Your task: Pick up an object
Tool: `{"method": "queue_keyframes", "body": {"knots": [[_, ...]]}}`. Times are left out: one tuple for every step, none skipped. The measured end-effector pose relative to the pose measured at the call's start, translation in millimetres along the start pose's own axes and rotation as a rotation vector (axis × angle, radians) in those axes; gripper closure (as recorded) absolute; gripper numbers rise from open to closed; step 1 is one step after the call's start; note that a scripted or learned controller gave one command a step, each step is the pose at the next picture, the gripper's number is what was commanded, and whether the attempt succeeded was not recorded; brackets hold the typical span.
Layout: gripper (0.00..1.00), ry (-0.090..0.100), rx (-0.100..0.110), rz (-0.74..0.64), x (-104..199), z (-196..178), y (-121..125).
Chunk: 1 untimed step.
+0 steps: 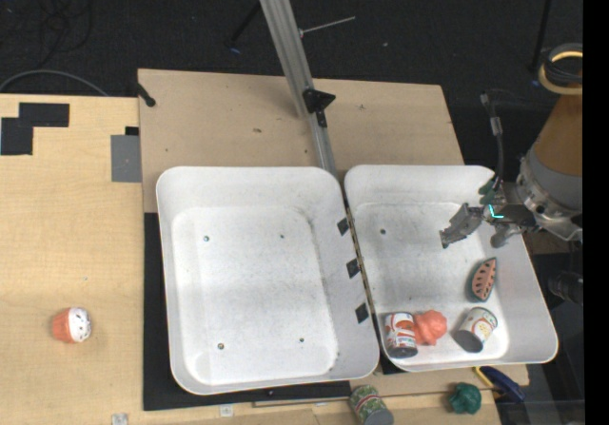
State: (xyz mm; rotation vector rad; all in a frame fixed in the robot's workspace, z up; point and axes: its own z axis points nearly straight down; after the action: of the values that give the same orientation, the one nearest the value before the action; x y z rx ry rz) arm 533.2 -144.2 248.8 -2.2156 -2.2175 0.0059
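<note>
dark floor with loose cables surrounds a wooden bench, and on this bench two shallow white bins stand side by side. the right bin [419, 187] keeps all the things that the task can choose. they lie together near its front edge: a small red and white can [401, 334] on its side, an orange-red soft lump [431, 326] touching the can, a second can [475, 328] with a dark end just beside the lump, and a flat leaf-like piece [484, 279] with red and green, a bit behind them near the right wall.

the gripper [481, 226] hangs over the middle-right part of this bin, well behind the group and not touching any of them. its two fingers are spread apart and nothing is between them.

i think the main risk is the crowding. the can and the lump touch, so one finger may land on top of a thing instead of beside it, or the fingers may push the things away. round cans can roll out when squeezed. the flat piece lies low and near the wall, so the fingers could slide over it or hit the wall.

the left bin [181, 200] shows only its white floor. outside the bins, an orange ball [71, 325] rests on the bench at far left, and a green thing [465, 398] and another can [365, 403] lie in front of the right bin.
</note>
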Motion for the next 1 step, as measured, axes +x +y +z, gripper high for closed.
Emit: {"method": "queue_keyframes", "body": {"knots": [[0.00,-0.001,-0.005,0.002,-1.0,-2.3,0.6]]}}
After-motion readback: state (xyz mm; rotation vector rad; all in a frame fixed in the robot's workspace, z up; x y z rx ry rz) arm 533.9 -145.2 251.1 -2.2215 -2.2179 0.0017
